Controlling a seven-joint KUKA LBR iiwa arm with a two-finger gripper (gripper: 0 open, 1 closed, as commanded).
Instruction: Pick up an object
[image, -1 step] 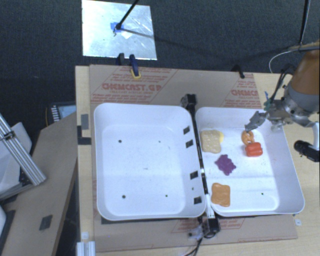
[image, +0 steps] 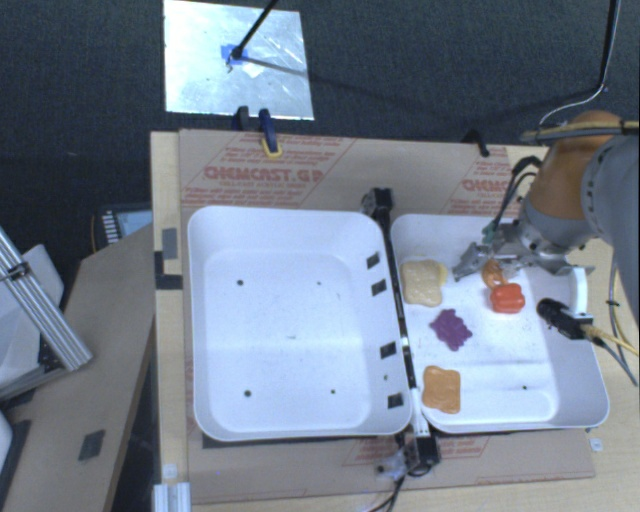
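Toward right bin's (image: 575, 400) far edge, gripper (image: 478, 262) is hanging low beside orange piece (image: 492, 272), apparently lining up a pick; jaws' state: cannot tell. Red block (image: 507, 298) is lying adjacent.

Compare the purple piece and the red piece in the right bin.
The purple piece is dark, flat and ragged; the red piece is bright, blocky and smooth. The purple piece lies mid-bin, apart from the pincer; the red piece sits just below it. Both rest on the right bin floor.
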